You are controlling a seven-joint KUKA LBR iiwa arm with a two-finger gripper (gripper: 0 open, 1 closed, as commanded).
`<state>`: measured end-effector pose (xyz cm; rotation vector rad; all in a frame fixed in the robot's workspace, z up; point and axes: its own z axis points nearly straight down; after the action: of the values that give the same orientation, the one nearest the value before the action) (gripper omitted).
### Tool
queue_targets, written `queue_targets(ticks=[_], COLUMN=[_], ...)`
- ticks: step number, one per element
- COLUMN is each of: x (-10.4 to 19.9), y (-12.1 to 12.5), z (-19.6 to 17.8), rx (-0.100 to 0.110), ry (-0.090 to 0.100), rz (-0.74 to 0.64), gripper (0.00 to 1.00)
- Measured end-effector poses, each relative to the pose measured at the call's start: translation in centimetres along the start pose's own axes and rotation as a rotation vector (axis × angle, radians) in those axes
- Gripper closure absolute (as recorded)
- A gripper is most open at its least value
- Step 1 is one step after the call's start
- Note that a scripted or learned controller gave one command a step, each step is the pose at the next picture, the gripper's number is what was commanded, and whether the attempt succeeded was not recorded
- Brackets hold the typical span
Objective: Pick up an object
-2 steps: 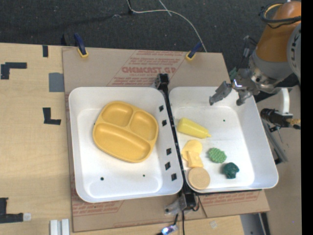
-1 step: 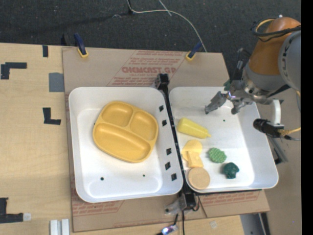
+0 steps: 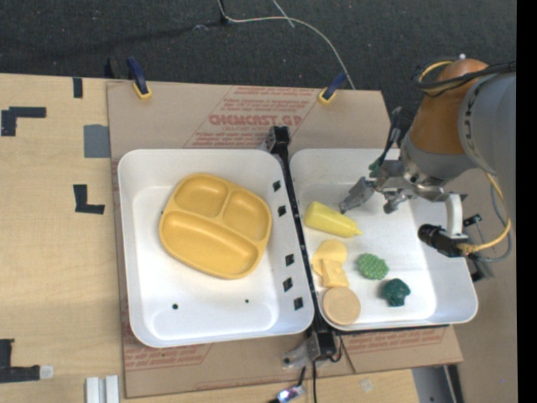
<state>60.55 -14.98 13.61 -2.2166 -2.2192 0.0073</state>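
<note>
Arm (image 3: 457, 124) reaches in from right, wrist bent over right bin (image 3: 453, 305). Gripper (image 3: 375, 196) spread, nothing between fingers, just above-right of yellow wedge (image 3: 331, 220). Arm's upper part cut off at frame edge.

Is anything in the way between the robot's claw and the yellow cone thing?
Nothing visible. The gripper hangs just right of the yellow cone in the right bin, with bare white floor between them.
</note>
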Motion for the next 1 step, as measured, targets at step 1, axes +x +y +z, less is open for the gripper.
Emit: queue_targets(ticks=[1], x=[0.04], y=[0.15], z=[-1.33], rx=[-0.005], ry=[-0.001], rz=[-0.002], gripper=[1.0])
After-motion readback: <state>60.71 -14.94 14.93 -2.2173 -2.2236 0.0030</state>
